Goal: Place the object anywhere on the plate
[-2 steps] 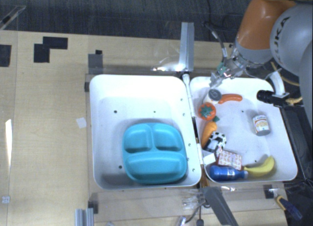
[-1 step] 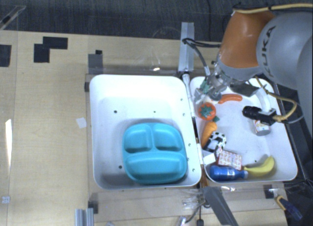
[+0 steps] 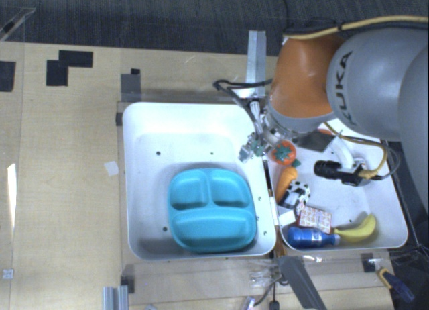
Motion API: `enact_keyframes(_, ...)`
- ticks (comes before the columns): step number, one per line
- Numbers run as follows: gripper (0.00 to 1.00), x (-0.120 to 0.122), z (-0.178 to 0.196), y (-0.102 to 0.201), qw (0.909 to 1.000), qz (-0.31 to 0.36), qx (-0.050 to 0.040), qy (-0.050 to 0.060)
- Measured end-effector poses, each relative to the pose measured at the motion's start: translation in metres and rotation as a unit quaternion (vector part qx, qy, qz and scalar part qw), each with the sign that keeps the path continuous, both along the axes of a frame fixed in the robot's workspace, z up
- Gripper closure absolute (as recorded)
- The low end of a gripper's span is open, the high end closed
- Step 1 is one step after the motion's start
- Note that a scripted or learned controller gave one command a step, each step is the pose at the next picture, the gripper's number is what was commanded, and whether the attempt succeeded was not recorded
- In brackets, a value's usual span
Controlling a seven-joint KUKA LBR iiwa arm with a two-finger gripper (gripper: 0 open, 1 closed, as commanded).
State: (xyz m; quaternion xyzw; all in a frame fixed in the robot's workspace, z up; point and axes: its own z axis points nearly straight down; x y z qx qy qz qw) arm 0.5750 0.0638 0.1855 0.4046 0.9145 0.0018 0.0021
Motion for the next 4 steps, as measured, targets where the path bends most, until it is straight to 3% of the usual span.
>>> enact_keyframes(1, 1.0, 0.01, 0.083, -0.019, 0.9992, 0.04, -0.0003, -0.002)
enact_keyframes(2, 1.0, -0.059, 0.027, 0.088, 0.9999, -0.013, 0.0, 0.001)
enact_keyframes(3, 1.0, -0.042, 0.008, 0.062, 0.9987, -0.051, 0.0003, 0.001)
enact_keyframes(4, 1.0, -0.075, 0.056, 0.0, 0.9986, -0.052, 0.0002, -0.001)
